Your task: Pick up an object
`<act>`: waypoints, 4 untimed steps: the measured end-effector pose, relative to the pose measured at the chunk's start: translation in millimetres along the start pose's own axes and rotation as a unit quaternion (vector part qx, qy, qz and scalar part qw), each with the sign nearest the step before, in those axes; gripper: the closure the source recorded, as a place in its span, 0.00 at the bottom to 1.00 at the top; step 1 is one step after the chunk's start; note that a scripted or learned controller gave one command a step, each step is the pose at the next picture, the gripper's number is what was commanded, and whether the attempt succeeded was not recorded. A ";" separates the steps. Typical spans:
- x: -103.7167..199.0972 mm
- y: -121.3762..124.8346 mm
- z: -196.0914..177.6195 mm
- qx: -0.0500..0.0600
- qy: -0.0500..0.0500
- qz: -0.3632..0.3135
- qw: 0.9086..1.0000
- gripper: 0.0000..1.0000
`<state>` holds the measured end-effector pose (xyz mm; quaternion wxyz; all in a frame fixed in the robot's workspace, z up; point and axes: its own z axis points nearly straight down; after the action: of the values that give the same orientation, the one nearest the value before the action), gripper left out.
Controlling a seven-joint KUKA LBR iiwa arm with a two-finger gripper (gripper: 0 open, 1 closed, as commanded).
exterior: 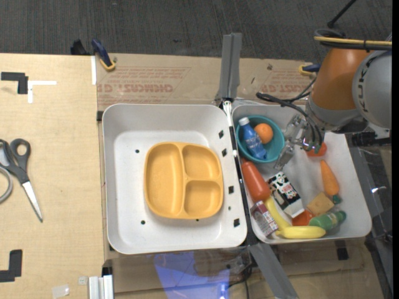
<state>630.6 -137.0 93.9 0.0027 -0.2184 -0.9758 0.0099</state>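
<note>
My gripper [297,146] hangs low over the back part of the right bin [356,185], just right of a teal bowl [274,153]. The bowl holds a blue bottle [251,139] and an orange ball [264,132]. A small red object [317,149] lies right beside the gripper, partly hidden by it. Further forward in the bin lie a long red-orange vegetable [255,180], a cow-patterned carton [285,191], an orange carrot [329,178], a banana [294,227] and a green bottle [328,220].
The left bin [118,185] holds a yellow divided plate [184,180]. A tan block [320,204] and a dark wrapped packet [264,220] also lie in the right bin. Scissors [24,173] rest on the wooden bench at the far left.
</note>
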 end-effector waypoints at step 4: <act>4.6 21.3 0.4 -0.010 0.001 0.244 0.970 0.00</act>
<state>635.5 -115.8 93.0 -0.0012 -0.4501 -0.8930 0.0005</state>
